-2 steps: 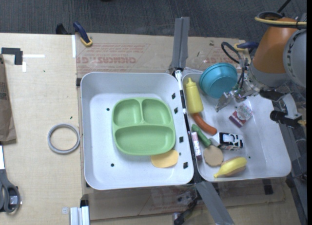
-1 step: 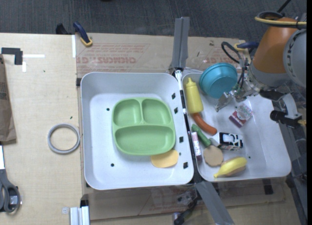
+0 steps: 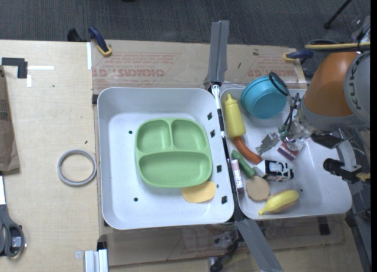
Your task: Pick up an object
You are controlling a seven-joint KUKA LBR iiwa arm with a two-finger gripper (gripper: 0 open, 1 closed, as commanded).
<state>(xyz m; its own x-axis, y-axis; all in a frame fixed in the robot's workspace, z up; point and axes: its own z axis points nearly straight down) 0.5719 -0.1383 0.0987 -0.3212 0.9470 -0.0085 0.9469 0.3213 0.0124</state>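
Observation:
My gripper [image 3: 279,145] hangs over the middle of the right bin [image 3: 330,197], its fingers apart and nothing between them. Just below it lies a small black and white toy car [image 3: 278,170]. To its left are an orange carrot-like stick [image 3: 247,149] and an upright-lying yellow bottle [image 3: 234,116]. A blue bowl [image 3: 263,98] sits at the bin's back. A banana [image 3: 279,202] and a tan round cookie [image 3: 257,189] rest near the front, with a green piece [image 3: 244,165] and a pink stick [image 3: 237,176] by the left wall.
The left bin [image 3: 115,165] holds a green divided plate [image 3: 174,152] and a yellow disc [image 3: 199,192]. A grey ring [image 3: 77,166] lies on the bench at left. The arm's orange band [image 3: 333,85] looms over the right bin's back right.

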